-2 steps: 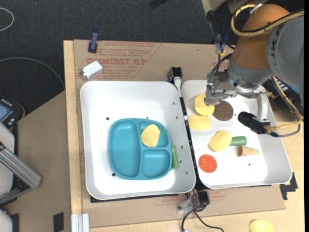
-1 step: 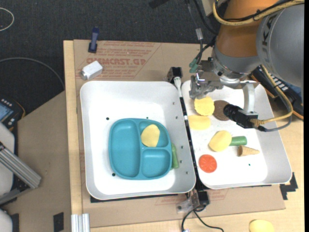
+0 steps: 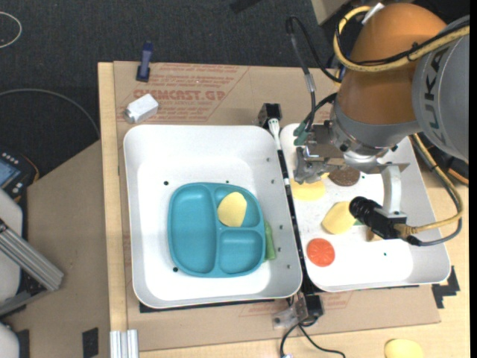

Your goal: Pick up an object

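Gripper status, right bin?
Gripper low in right bin, near the divide. Pale yellow piece just below it; no grasp visible. Yellow wedge and red disc lie apart, nearer the camera.

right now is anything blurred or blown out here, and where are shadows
Camera view: sharp, no motion blur on the grey and orange arm; the shallow white right-hand bin is nearly washed out; light is soft, with faint shadow under the wrist by the brown disc.

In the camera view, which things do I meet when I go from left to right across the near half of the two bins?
Teal divided plate → green piece by its right edge → red disc → yellow wedge.
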You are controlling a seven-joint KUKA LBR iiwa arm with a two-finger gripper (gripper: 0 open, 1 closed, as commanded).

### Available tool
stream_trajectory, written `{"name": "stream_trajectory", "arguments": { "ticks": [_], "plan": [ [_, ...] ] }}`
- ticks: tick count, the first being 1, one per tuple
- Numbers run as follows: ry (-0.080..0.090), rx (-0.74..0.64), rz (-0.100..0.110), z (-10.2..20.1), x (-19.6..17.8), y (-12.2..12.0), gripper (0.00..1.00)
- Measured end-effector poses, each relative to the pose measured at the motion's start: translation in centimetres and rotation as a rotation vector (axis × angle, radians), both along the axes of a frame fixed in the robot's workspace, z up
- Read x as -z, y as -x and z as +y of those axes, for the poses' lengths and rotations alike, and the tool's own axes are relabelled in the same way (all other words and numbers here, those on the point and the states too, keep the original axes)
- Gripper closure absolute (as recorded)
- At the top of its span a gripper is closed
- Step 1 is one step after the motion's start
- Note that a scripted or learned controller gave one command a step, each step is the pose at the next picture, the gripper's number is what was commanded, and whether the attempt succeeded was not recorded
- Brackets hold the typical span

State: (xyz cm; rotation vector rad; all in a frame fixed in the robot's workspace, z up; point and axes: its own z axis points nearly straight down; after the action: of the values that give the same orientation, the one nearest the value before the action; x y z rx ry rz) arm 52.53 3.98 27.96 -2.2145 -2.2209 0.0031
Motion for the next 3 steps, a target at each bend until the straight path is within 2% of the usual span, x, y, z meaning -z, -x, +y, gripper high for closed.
{"name": "stream_trajectory", "arguments": {
  "ticks": [1,2,3],
  "plan": [
    [0.001,0.002,-0.009,-0.3,-4.1,3.8,1.00],
    [0.005,0.016,0.001,-11.0,0.8,4.4,1.00],
    [-0.001,-0.009,-0.018,-1.4,-9.1,4.0,1.00]
  ]
}}
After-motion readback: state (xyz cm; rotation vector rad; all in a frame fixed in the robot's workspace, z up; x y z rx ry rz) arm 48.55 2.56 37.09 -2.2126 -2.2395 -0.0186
